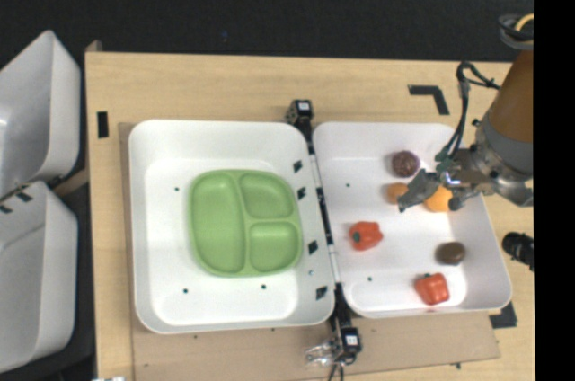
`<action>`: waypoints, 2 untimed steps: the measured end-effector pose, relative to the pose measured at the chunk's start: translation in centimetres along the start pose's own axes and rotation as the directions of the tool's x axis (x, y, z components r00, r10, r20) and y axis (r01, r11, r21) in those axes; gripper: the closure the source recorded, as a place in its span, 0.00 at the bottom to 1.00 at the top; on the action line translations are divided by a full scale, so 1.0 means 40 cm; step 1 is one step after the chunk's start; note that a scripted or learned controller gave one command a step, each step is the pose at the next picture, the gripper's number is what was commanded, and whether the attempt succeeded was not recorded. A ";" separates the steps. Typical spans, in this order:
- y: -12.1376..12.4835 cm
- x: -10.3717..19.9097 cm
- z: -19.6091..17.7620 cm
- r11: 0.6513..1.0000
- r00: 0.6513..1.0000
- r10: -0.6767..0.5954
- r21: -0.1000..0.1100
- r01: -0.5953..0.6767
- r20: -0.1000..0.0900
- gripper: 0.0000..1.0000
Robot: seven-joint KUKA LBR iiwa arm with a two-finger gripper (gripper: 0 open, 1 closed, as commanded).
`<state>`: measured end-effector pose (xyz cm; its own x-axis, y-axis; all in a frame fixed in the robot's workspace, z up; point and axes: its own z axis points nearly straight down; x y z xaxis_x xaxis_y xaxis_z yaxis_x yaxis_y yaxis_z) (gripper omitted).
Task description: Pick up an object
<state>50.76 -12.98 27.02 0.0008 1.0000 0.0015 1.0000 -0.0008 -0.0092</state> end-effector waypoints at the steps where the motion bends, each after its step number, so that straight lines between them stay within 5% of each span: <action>1: 0.005 0.000 -0.014 1.000 1.000 -0.003 -0.011 0.003 0.002 0.00; 2: -0.006 0.012 0.136 1.000 1.000 0.000 -0.006 0.000 0.002 0.00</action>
<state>50.47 -12.48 21.59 0.0008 1.0000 -0.0005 1.0000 -0.0008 -0.0031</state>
